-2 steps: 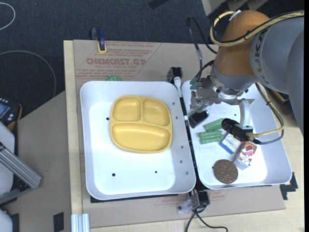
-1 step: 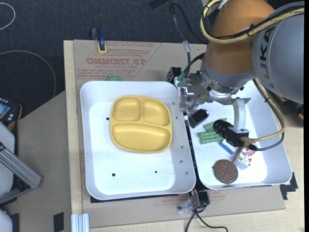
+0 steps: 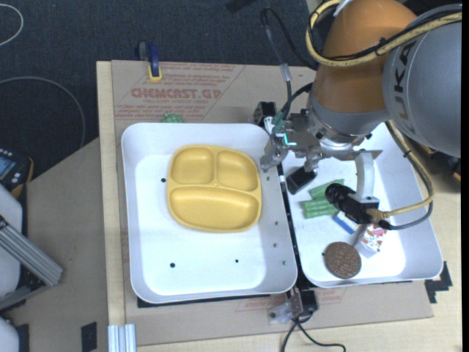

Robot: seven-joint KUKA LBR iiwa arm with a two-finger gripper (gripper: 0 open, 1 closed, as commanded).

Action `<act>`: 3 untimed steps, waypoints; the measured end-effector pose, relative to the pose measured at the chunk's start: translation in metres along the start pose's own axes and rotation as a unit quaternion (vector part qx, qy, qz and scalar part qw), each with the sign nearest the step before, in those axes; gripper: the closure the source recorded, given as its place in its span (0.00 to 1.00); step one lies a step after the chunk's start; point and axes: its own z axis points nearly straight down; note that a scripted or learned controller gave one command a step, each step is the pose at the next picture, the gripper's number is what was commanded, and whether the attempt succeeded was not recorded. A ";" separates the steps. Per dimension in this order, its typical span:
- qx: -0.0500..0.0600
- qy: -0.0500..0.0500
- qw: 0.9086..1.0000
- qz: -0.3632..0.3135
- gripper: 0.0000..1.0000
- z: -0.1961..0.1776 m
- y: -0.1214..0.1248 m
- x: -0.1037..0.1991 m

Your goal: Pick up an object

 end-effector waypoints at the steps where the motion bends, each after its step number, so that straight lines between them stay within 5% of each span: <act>1: -0.002 0.000 1.000 -0.001 1.00 -0.011 0.001 0.001; 2: -0.001 0.000 1.000 0.000 0.00 -0.010 0.000 0.000; 3: -0.002 0.000 1.000 -0.001 1.00 -0.021 0.001 0.001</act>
